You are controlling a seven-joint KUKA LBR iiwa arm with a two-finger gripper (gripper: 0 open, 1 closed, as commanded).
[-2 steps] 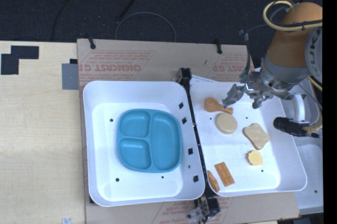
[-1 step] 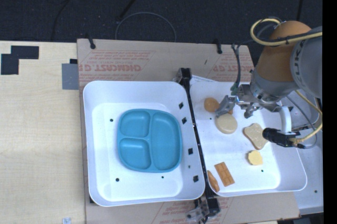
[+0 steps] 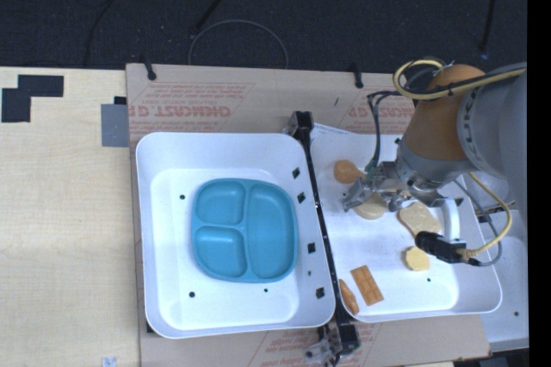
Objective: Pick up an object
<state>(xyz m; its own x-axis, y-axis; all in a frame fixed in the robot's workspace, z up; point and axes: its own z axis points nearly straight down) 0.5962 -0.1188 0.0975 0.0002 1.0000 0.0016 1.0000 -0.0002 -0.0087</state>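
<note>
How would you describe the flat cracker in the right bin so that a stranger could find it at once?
Start at the right bin, the one the arm reaches into, and go to its near edge, close to the divider. The cracker lies there beside a thin orange stick. It alone is a flat tan rectangle; the other pieces are rounded or lumpy.

Robot lab: bench [image 3: 60,210] with white bins [image 3: 164,184], cardboard underlay [image 3: 224,102], loose cables [image 3: 232,34].

Red print runs across the cardboard sheet [image 3: 215,102] at twelve o'clock from the left bin [image 3: 164,184], upside down and too blurred to read surely. More red print at six o'clock is illegible.
</note>
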